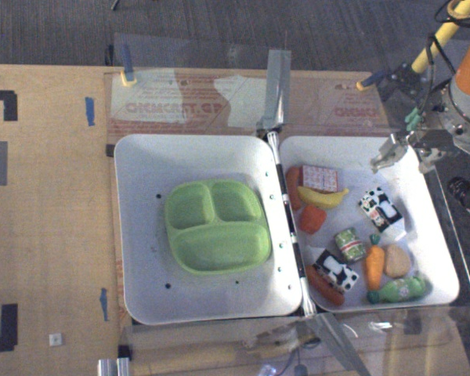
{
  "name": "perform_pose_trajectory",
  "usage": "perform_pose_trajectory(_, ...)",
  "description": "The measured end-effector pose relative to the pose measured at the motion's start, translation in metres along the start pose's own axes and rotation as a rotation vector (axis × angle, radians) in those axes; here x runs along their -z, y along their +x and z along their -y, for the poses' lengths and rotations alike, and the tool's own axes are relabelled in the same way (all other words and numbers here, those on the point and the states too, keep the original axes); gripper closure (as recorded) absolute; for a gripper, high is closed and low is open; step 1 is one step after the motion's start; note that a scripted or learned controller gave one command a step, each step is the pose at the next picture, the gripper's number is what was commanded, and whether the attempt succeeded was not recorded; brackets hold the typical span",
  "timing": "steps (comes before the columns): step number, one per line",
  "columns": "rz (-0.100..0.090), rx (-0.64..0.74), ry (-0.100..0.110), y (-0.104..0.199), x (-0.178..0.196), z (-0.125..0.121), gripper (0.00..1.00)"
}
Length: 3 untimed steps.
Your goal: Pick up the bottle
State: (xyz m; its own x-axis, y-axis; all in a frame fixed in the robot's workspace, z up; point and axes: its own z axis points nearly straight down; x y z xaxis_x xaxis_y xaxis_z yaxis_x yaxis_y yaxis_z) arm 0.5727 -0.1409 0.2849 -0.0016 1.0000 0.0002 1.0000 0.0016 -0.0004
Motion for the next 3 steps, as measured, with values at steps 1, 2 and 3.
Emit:
perform_pose_trajectory(1, 0.000, -0.157, 0.000, 0.046, -0.133, 0.025, 0.00)
perform_pose_trajectory(2, -0.001, -0.461, 0.004, -0.012, -0.145, 0.094, 0.00)
perform_pose_trajectory(3, -0.001, -0.463, 0.003, -0.012, -0.136, 0.094, 1.00)
